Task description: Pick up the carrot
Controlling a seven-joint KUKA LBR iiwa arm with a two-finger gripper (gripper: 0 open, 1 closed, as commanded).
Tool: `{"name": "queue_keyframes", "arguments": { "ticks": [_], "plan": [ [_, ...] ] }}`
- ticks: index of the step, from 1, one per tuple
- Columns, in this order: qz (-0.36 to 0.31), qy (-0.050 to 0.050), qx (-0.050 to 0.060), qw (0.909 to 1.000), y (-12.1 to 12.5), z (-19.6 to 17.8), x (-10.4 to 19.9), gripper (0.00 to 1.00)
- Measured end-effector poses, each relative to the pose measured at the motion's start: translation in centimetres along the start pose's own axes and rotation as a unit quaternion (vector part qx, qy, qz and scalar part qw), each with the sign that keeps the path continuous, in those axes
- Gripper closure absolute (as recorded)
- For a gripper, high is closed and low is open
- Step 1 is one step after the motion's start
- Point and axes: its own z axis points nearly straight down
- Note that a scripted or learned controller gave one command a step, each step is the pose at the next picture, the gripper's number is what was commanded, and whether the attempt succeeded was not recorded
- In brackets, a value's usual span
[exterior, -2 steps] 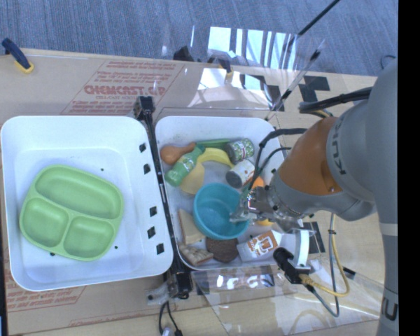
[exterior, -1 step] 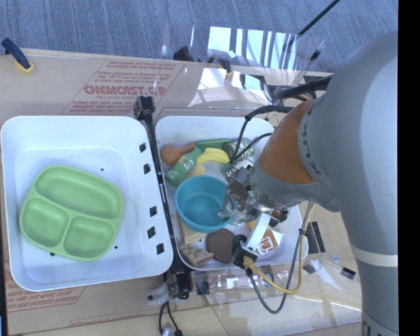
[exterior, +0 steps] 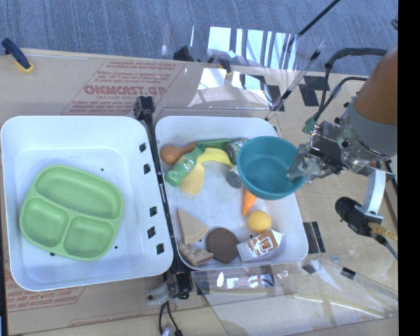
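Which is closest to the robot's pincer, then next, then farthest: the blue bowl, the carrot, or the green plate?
1. Blue bowl, right beside the pincer in the right bin.
2. Carrot, just below the bowl.
3. Green plate, far off in the left bin.

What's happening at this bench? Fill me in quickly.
The arm's gripper is at the rim of the teal bowl in the right bin. The carrot lies just below the bowl, beside a yellow lemon, not picked up. The left bin holds a green divided plate.

A green divided plate (exterior: 71,211) lies in the left bin (exterior: 14,135).
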Motion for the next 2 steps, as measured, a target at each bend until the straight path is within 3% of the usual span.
{"name": "queue_keyframes", "arguments": {
  "ticks": [1,2],
  "plan": [
    [-0.001,0.001,0.003,1.0000,-0.1,0.3,0.2,0.00],
    [-0.049,0.001,0.009,0.9987,4.3,12.0,0.7,0.00]
  ]
}}
